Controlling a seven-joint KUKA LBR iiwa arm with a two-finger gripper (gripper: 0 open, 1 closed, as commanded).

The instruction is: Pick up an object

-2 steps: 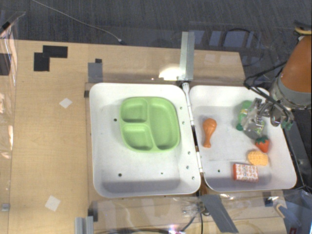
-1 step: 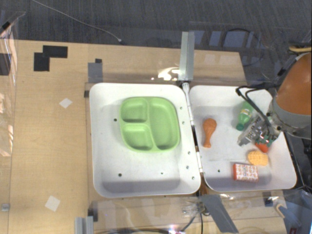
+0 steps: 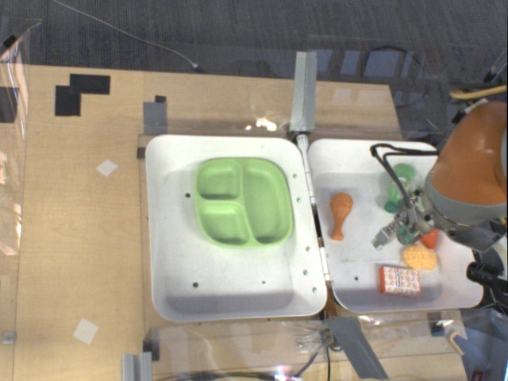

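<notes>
Claw [image 3: 403, 230] is hanging low in the right bin [image 3: 357, 288], its metal fingers [image 3: 386, 236] pointing toward eight o'clock, but I cannot tell how far they are parted or whether anything is sitting between them. Candidates are crowding it: a yellow-orange piece [image 3: 419, 258] just at five o'clock, a red box [image 3: 400, 280] at six, a green item [image 3: 397, 193] at twelve, and a drumstick [image 3: 340, 213] lying apart at nine o'clock. Going for the isolated drumstick, fingers straddling its narrow shaft, is looking safest; the green tray [image 3: 242, 202] in the left bin [image 3: 171, 236] is looking too wide to grip.

Bright even light, soft shadows, glare (bench edge), slightly soft focus
</notes>
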